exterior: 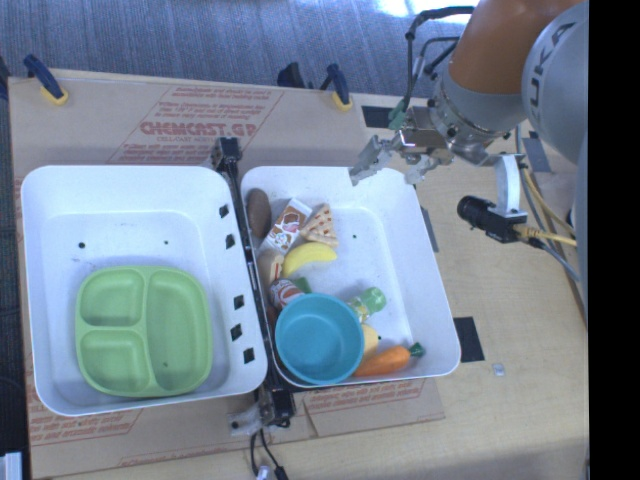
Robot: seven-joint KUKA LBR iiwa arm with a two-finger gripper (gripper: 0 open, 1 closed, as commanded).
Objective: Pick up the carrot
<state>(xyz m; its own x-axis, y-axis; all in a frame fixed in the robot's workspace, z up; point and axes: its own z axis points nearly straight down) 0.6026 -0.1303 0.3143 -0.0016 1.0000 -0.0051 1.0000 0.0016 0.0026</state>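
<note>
Gripper (385, 163), fingers spread and empty, hangs above the right bin's (432, 268) far rim; the carrot (385, 360) lies untouched beside the blue bowl (318, 339).

Tan bench top (520, 388), printed cardboard sheet (190, 118) beneath, blue clamps (45, 78), grey ribbed floor (200, 18) beyond.

The carrot (385, 360) is an orange toy with a small green top, lying on its side in the near right corner of the right-hand white bin (425, 268). Its green end points toward the bin's right wall; its orange body touches the blue bowl (318, 340) and is partly hidden by its rim
</note>
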